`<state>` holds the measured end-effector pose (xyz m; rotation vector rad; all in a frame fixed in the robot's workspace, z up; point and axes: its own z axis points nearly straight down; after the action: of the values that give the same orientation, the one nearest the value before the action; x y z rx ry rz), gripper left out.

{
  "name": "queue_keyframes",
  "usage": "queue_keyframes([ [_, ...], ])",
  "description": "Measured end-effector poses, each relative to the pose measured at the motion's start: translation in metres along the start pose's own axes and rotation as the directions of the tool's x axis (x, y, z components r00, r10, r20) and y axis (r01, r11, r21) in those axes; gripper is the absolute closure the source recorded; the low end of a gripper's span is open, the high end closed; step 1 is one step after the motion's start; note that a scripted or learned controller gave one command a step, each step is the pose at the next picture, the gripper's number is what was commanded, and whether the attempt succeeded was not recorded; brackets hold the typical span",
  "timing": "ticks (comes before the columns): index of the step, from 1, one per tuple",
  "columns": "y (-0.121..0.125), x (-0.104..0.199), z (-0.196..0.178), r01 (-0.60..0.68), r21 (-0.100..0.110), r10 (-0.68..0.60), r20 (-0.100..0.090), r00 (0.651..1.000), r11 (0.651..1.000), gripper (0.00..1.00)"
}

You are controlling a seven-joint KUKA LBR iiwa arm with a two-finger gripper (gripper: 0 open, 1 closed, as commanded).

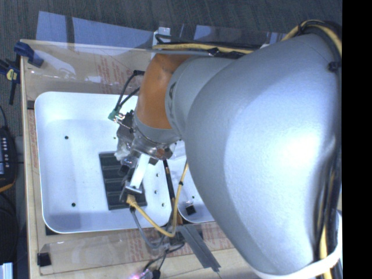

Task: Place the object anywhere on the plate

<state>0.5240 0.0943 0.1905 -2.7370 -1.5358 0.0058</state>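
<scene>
In the white bin, flat black ribbed rect. object by hand; grip can't tell.

No lettering, number or brand is showing clearly enough to be read. Faint reddish print is running across the bench just beyond the upper rim of the white bin, and more is lying just past the bin's lower rim. Its characters are blurring beyond reading.
</scene>
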Motion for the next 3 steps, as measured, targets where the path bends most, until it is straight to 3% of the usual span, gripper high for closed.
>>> queue_keyframes([
  [1,0.0,0.0,0.0,0.0,0.0,0.0,0.0,1.0,1.0,0.0],
  [2,-0.001,0.001,-0.009,0.007,0.004,-0.007,0.001,1.0,1.0,1.0],
  [3,-0.062,0.109,0.038,0.016,0.0,-0.016,0.002,1.0,1.0,1.0],
])
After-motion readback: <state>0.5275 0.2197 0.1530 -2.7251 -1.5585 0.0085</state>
